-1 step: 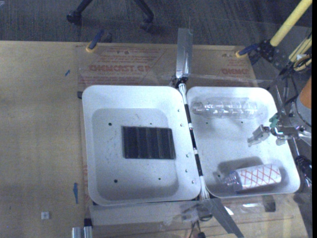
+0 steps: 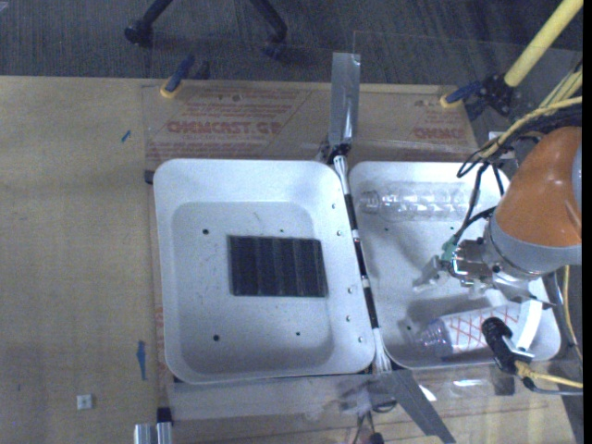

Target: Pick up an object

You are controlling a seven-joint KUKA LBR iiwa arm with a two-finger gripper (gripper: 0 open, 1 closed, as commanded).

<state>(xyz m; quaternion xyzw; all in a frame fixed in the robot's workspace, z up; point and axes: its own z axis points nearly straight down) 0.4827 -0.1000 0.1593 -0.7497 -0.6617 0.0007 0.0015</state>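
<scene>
The left bin (image 2: 185, 211) offers wide room over its floor, where a dark ridged pad (image 2: 277, 266) lies flat in the middle. The right bin (image 2: 393, 248) is tighter: a clear plastic bottle (image 2: 416, 202) lies along its far side, a red-and-white patterned tube (image 2: 458, 331) along its near side, and the arm (image 2: 541, 211) covers its right part. A raised divider (image 2: 356, 248) stands between the bins.

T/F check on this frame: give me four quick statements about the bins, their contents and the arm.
1. A dark ribbed mat lies in the left bin. True.
2. A clear plastic bottle lies along the far side of the right bin. True.
3. The red-and-white patterned item sits in the left bin. False: it is in the right bin, near the front edge.
4. The arm hangs over the left bin. False: it is over the right bin.
</scene>
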